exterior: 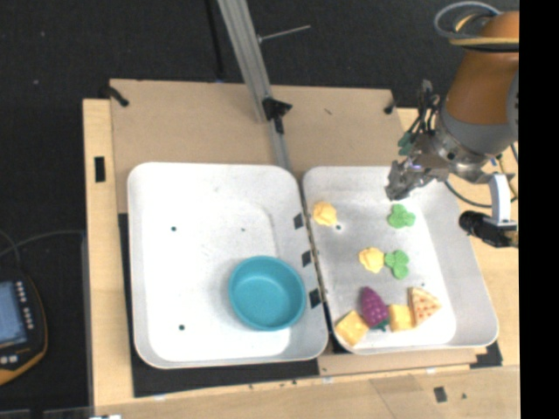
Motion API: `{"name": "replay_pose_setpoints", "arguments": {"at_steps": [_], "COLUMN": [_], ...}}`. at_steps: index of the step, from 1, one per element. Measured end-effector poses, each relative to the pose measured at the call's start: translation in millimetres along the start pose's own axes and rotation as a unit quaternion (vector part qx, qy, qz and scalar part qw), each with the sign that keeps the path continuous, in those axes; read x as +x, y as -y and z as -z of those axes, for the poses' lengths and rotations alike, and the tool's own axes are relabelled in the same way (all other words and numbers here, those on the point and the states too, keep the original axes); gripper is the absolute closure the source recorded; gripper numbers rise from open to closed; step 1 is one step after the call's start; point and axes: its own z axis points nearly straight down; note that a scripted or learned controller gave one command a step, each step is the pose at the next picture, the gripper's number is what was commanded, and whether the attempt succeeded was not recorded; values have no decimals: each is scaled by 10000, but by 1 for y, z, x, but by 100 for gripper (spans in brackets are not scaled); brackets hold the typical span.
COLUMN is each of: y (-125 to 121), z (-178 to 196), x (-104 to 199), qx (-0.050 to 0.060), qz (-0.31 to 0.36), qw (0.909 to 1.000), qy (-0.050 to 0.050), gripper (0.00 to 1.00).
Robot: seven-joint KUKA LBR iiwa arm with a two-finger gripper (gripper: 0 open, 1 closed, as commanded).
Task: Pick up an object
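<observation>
In the right bin, near its far edge, we see a small green toy piece, maybe broccoli or a leaf, lying just below the gripper. We judge it light, stiff plastic, lumpy, so best pinched across its narrow middle. Gripper state: cannot tell, the tip is dark and blurred. Further out sit a yellow piece, another yellow touching a second green piece, purple grapes, a pizza slice. A blue bowl sits in the left bin. The arm is cut off at right.
</observation>
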Motion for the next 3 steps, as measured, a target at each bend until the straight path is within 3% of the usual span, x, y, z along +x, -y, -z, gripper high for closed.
{"name": "replay_pose_setpoints", "arguments": {"at_steps": [3], "y": [69], "z": [-20], "x": [149], "qx": [11], "qz": [-8], "qw": [10000], "qy": [3], "gripper": [100]}}
